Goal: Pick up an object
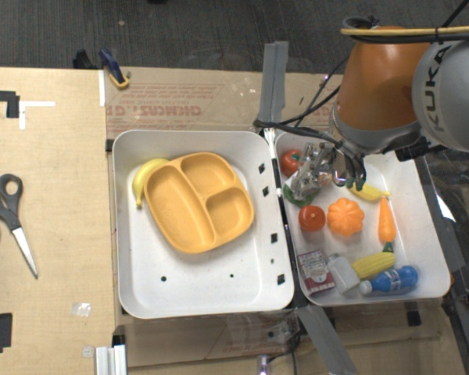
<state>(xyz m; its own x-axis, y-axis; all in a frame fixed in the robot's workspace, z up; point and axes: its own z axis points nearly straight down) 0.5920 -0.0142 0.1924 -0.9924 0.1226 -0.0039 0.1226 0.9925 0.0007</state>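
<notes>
The pincer (311, 174) hangs low at the 10 o'clock corner of the right bin (422, 233), above a green item (298, 197) and beside a red tomato (289, 162); whether it is spread or pinching anything I cannot tell. A second tomato (312, 218) and an orange pumpkin (345, 216) lie toward 5 o'clock of it. The left bin (195, 287) holds a yellow divided plate (197, 201) with a banana (144, 176) at its 9 o'clock edge.

Toy foods (345, 216) scattered in right bin (422, 233), tomato, pumpkin, carrot
</notes>
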